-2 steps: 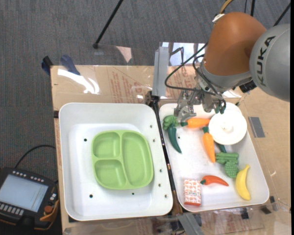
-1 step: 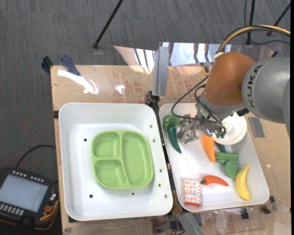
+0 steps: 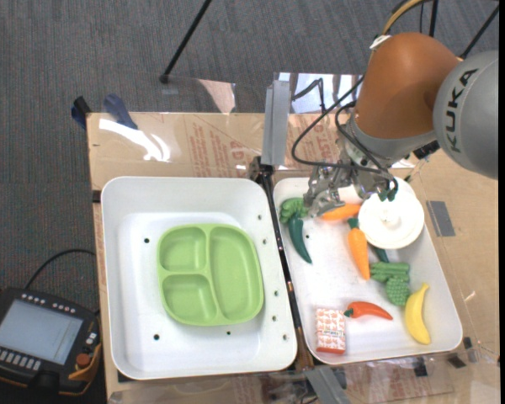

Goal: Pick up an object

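Observation:
My gripper [image 3: 322,195] hangs over the far left corner of the right bin [image 3: 450,310], under the grey arm with its orange band. Right below it lie a leafy green piece [image 3: 291,208] and a dark green pepper [image 3: 300,236]. A small orange piece [image 3: 340,213] sits just to its right, beside a white round dish [image 3: 391,220]. Further toward the front are a carrot [image 3: 359,252], a knobbly green vegetable [image 3: 393,279], a red chili [image 3: 369,310], a banana [image 3: 418,313] and a small printed box [image 3: 331,330]. I see nothing held in the gripper.
The left bin [image 3: 126,225] holds a green divided plate [image 3: 210,273]. A metal rail [image 3: 272,129] stands behind the gap between the bins. A teach pendant [image 3: 38,335] lies on the floor at the lower left.

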Controlling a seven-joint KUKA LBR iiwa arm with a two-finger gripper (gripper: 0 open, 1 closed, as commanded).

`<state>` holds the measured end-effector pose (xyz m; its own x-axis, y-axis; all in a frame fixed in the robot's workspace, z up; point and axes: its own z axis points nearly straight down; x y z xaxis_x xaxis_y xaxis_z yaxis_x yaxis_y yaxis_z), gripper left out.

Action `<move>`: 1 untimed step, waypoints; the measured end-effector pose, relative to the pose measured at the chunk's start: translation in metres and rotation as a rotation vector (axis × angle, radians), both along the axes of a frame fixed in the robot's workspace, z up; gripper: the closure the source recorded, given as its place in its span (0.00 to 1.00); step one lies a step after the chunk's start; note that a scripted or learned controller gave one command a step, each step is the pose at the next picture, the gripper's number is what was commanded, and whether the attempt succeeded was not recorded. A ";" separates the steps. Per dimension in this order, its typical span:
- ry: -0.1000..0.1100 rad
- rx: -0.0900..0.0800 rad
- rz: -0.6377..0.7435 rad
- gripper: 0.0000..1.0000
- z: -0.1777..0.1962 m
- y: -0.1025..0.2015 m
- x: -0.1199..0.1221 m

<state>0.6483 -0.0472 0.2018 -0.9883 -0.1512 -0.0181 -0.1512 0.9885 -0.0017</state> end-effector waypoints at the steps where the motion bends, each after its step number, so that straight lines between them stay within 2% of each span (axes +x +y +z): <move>1: 0.013 -0.002 0.349 1.00 0.002 0.007 -0.003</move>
